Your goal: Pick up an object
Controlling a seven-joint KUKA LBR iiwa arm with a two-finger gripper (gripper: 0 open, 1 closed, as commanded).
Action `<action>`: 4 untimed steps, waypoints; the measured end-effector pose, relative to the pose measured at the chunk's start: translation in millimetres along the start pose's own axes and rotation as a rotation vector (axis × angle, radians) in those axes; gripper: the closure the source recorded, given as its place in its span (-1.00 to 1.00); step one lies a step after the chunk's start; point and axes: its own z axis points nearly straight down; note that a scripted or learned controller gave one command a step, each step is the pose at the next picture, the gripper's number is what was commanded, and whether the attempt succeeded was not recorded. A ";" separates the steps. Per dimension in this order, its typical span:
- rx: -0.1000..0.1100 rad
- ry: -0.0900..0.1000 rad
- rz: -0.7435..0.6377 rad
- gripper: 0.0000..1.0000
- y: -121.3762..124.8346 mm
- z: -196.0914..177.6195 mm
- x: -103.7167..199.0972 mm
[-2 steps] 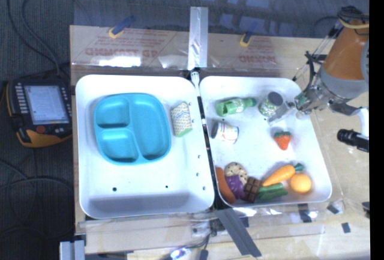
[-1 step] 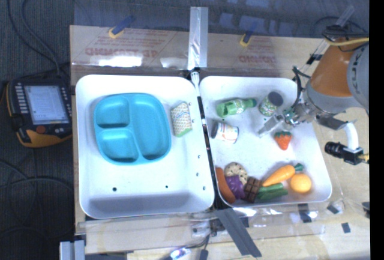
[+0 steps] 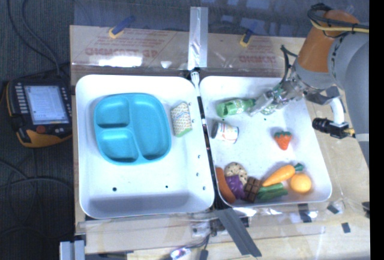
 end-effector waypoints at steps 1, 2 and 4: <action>0.021 0.022 0.003 -1.00 10.9 -1.9 -10.1; 0.007 0.001 0.024 -1.00 -21.3 -37.9 -9.1; 0.012 0.012 -0.065 -1.00 4.9 -5.1 -10.1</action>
